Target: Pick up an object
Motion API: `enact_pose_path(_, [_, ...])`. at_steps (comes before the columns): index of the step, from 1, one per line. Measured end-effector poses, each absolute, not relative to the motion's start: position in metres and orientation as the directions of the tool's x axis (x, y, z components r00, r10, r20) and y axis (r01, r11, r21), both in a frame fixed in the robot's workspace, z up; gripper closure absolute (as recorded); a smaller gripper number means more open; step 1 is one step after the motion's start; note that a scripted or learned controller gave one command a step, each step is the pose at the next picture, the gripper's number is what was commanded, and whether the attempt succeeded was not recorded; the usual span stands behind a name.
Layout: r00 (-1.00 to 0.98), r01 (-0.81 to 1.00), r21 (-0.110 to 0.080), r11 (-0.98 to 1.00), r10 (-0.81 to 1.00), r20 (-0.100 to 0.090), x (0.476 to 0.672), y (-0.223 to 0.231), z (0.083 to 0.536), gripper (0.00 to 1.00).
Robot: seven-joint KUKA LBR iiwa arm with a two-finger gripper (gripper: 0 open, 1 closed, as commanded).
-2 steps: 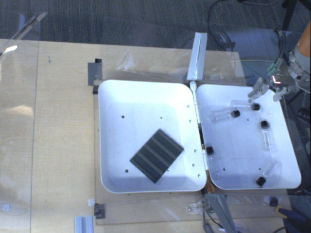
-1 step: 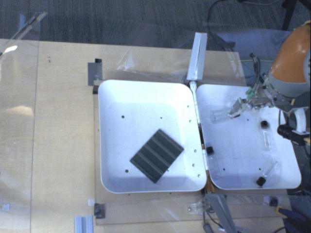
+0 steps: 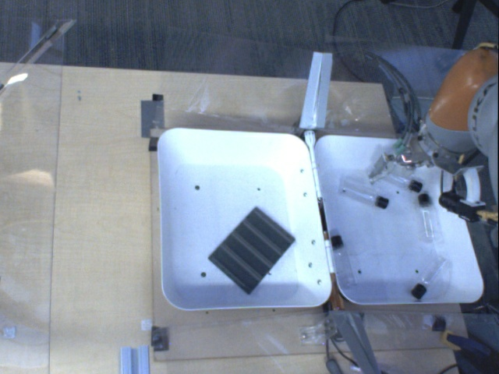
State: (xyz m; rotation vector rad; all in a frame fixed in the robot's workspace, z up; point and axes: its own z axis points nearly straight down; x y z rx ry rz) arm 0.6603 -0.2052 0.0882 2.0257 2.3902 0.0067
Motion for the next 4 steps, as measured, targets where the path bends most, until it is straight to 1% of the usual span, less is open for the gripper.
enact_pose_path(1, [-0.169,0.985,0.016,0.169,0.986,-0.007,0.663,-0.204,0.101,1.00])
enact_pose_path(2, [-0.071,0.997,0.010,0.071,0.997,-0.001,0.658,-0.142,0.202,1.00])
enact_pose_path(3, [-0.149,0.989,0.008,0.149,0.989,-0.003,0.670,-0.164,0.271,1.00])
enact_pose_path(4, [-0.018,1.000,0.004,0.018,1.000,-0.001,0.655,-0.197,0.118,1.00])
